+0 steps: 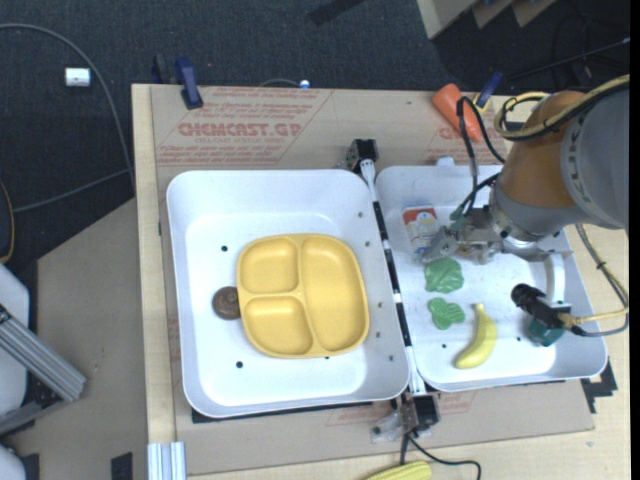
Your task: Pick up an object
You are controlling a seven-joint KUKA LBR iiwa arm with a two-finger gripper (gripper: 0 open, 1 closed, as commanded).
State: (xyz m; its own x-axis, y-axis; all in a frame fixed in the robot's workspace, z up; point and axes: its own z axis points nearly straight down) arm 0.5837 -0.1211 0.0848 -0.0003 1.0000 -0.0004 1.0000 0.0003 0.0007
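Step in hand: the claw [462,240] is set low over the right bin [560,363], towards its far-left corner. A grasp is judged best made by centring on one object, clear of the bin wall and of neighbouring things.
Claw state: whether it is open or closed cannot be told, and no object is seen gripped.
Nearest things: a red-and-white packet [420,218] lies just beside the claw, and a green leaf toy [445,275] just nearer the bench front.
Further out: a second green leaf toy [447,313] and a toy banana [478,336] lie by the bin's near edge.
Left bin [200,208]: a yellow divided plate [302,295] is seen mid-bin, with a brown disc [225,302] at its left rim.
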